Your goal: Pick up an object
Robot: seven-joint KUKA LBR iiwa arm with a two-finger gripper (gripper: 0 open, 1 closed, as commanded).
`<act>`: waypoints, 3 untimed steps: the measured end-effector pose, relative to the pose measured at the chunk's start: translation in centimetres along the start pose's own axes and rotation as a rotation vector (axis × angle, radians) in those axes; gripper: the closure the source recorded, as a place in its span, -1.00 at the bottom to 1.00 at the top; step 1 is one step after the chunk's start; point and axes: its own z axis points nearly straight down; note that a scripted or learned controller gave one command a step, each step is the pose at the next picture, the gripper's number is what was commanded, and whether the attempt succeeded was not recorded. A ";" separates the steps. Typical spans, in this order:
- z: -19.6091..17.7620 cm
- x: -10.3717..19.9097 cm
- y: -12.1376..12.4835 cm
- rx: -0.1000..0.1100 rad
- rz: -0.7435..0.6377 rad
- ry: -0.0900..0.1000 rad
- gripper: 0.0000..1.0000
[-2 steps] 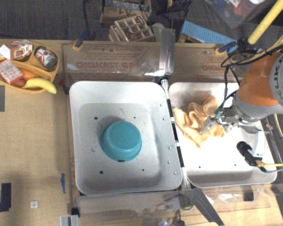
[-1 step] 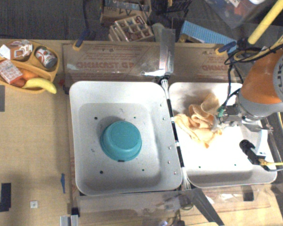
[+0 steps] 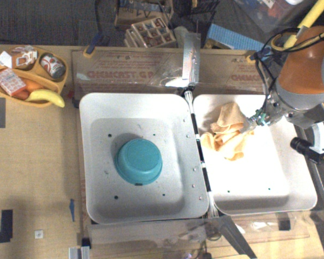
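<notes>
The gripper [image 3: 252, 124] was low over the right bin [image 3: 281, 196], near its upper right part, at the end of the grey arm [image 3: 305, 63] with the orange band. Its tip touched the right edge of a crumpled yellow-orange cloth [image 3: 227, 131]. How far the claw was open could not be told, and it was also not clear if any cloth was between its parts, because the tip was small and blurred.

The cloth lay in the upper left part of the right bin, close to the wall which separates the two bins. One pale part of it rose up, and darker orange folds spread below it.

In the left bin [image 3: 97, 117] a teal bowl [image 3: 140, 161] stood upside down, a little below the middle, well apart from the cloth.

At the far left, on the bench [image 3: 32, 171], was a yellow tray [image 3: 2, 88] with toy food, including a banana [image 3: 47, 96].
</notes>
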 end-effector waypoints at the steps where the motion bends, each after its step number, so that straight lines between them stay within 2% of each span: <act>1: -8.3 -4.9 -6.6 0.002 0.148 0.000 1.00; 2: -8.4 -4.9 -6.6 0.001 0.148 0.000 -1.00; 3: 3.4 -4.5 -7.9 0.002 0.025 0.002 -1.00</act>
